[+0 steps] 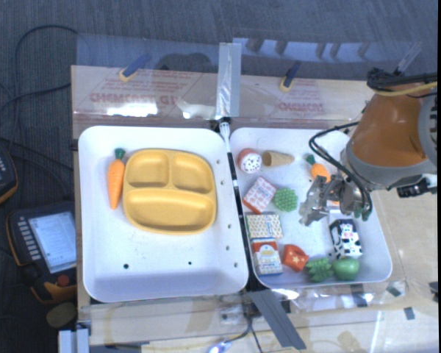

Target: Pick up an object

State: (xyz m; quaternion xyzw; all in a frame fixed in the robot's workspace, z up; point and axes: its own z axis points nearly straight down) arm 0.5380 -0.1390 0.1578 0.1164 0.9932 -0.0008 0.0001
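Note:
My gripper [317, 203] hangs low over the middle of the right bin [378, 259], under the orange band of the arm. Around it lie small toys: a green bumpy ball [285, 198] just to its left, a black-and-white cow figure [345, 240] to its lower right, and a small orange piece [320, 171] above it. Nothing shows between the fingers, and the arm hides part of the bin's right side.
The right bin also holds a red-and-white ball [249, 160], a cone [277, 158], small boxes [264, 226], a red pepper [295, 257] and green vegetables [333, 269]. The left bin [95, 256] holds a yellow divided plate [169, 190] and a carrot [115, 180].

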